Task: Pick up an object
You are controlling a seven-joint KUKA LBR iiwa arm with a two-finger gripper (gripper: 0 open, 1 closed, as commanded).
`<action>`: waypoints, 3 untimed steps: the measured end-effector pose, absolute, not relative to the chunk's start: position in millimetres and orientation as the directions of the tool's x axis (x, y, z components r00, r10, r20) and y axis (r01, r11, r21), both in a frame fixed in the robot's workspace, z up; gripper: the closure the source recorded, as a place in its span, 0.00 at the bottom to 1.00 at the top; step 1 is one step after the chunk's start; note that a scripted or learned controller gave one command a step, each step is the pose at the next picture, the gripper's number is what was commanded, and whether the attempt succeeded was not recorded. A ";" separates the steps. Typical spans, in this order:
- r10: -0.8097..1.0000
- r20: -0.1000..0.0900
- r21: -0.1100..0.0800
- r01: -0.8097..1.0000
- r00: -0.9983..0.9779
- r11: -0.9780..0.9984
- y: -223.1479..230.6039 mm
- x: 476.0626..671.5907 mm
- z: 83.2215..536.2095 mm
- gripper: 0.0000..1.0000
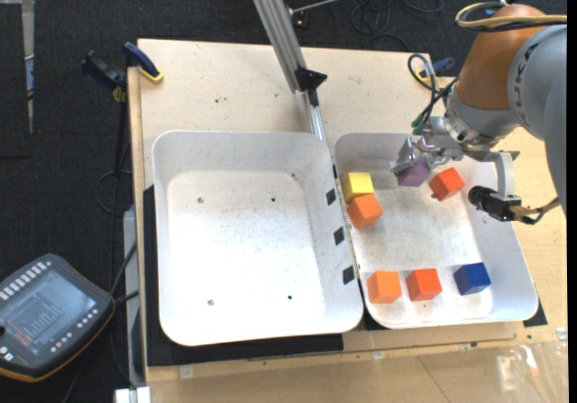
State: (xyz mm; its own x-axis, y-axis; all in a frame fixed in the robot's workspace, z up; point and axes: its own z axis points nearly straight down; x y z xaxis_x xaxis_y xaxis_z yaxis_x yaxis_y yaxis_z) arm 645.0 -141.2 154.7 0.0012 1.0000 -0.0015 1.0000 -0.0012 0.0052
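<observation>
The jaws (416, 160) hang over the far end of the right bin (505, 252), and a small purple block (414, 175) sits right at their tips, though whether it is clamped between them or just under them cannot be told. A red-orange block (445, 184) lies just beside it, nearer the arm's side. Across the bin a yellow block (358, 184) touches an orange block (364, 209), and 3 more sit along the near edge: orange (385, 286), red-orange (424, 284), blue (471, 278).

Single fixed camera above bench (225, 77), slanted downward, both bins (180, 212) in frame.
</observation>
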 end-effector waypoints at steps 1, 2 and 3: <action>1.000 -0.002 0.007 1.000 0.002 -0.002 -148.1 639.2 212.0 1.00; 1.000 -0.001 0.004 1.000 -0.001 0.001 -148.3 640.0 239.6 1.00; 1.000 0.002 0.000 1.000 -0.008 0.008 -94.8 623.8 248.2 1.00</action>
